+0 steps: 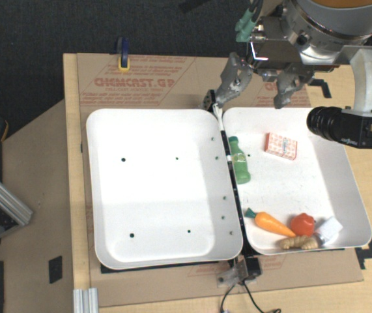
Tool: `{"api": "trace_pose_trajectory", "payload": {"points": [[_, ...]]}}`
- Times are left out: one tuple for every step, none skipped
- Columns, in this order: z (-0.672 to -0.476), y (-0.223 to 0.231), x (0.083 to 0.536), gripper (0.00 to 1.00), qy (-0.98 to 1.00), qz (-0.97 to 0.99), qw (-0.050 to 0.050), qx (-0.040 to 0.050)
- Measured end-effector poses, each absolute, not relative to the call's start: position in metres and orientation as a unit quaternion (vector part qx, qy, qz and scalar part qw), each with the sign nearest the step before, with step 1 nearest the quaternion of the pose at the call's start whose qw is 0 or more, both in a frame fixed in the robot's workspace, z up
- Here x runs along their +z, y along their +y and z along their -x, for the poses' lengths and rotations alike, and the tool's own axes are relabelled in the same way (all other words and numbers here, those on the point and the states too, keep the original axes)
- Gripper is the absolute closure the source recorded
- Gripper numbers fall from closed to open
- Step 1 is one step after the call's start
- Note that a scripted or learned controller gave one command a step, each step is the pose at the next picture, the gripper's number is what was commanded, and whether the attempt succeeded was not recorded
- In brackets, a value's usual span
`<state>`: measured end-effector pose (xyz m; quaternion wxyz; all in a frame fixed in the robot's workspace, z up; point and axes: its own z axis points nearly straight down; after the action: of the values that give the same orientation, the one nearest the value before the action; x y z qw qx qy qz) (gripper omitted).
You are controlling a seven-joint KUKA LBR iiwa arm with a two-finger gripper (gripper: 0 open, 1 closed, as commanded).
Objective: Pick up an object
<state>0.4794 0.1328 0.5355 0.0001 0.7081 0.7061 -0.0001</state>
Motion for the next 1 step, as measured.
{"api": "trace_pose_trajectory", "payload": {"points": [[-0.4789, 0.1825, 0.5347, 0.00, 0.709, -0.705, 0.000, 0.0010]]}}
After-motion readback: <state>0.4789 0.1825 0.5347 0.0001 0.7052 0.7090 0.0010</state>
